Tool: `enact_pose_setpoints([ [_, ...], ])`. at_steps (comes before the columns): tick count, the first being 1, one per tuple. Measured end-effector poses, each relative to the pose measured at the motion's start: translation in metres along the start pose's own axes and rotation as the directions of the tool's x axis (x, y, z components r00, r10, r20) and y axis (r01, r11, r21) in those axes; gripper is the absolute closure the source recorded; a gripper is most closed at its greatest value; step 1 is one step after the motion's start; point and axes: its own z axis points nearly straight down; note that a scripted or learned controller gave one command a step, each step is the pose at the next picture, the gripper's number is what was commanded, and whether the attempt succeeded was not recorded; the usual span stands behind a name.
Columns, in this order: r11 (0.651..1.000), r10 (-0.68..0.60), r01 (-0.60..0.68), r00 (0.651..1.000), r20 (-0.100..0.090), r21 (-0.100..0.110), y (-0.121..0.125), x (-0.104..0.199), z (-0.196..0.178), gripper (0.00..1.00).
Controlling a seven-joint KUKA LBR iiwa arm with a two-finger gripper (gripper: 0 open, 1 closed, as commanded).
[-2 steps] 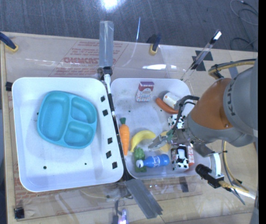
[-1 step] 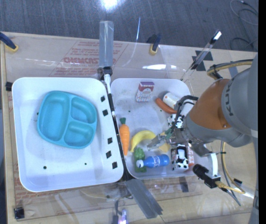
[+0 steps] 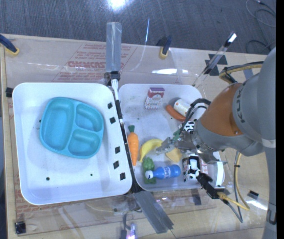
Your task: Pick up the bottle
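The bottle (image 3: 166, 172) is blue and lies on its side near the front wall of the right bin (image 3: 132, 96), its cap end pointing left towards a green broccoli piece (image 3: 148, 164). My gripper (image 3: 174, 143) hangs over the middle of the right bin, just behind and slightly right of the bottle, above a yellow piece (image 3: 173, 156) and next to the banana (image 3: 149, 147). The bottle lies apart from the gripper, on the bin floor.
The right bin also holds a carrot (image 3: 132, 144), a small red and white carton (image 3: 154, 97) and a hot dog (image 3: 175, 112) at the back. The left bin (image 3: 27, 183) holds a blue divided plate (image 3: 72, 127). The arm's grey and orange body (image 3: 231, 118) covers the bin's right side.
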Motion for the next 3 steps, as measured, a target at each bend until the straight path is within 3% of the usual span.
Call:
enact_pose_setpoints([
  [1,0.999,0.030,-0.030,1.000,0.007,0.027,-0.013,0.013,-0.017,0.00],
  [2,0.999,-0.041,0.041,0.999,0.001,0.027,-0.010,0.001,0.013,0.00],
  [3,0.998,0.061,-0.061,0.998,0.004,0.024,-0.010,0.002,0.012,0.00],
])
